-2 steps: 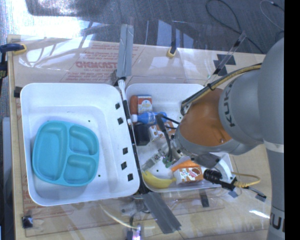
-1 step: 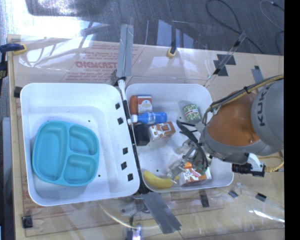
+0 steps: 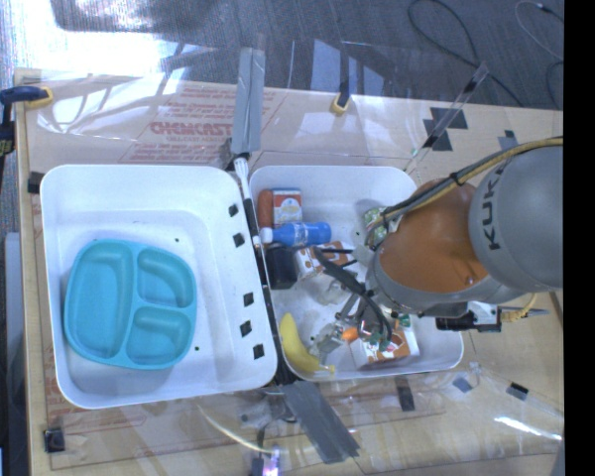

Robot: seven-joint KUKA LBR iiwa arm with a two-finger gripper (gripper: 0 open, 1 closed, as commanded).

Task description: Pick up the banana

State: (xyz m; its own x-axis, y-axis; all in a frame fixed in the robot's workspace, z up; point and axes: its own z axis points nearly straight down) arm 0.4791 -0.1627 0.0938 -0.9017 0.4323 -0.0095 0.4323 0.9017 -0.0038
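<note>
We find the banana point(image 3: 296, 345) in the right bin point(image 3: 322, 177), lying against that bin's lower left corner, close to the divider between the two bins. It is yellow, gently curved, with a darker tip at its lower end near the bin wall. It lies free on the bin floor, apart from the gripper point(image 3: 345, 327). The gripper hangs just to the right of the banana, low over a clutter of small packages. We cannot tell how it is set; wiring and the wrist obscure it. A blue bottle point(image 3: 299, 234) lies higher in the same bin. The left bin point(image 3: 79, 191) bears a teal divided tray point(image 3: 129, 303).
</note>
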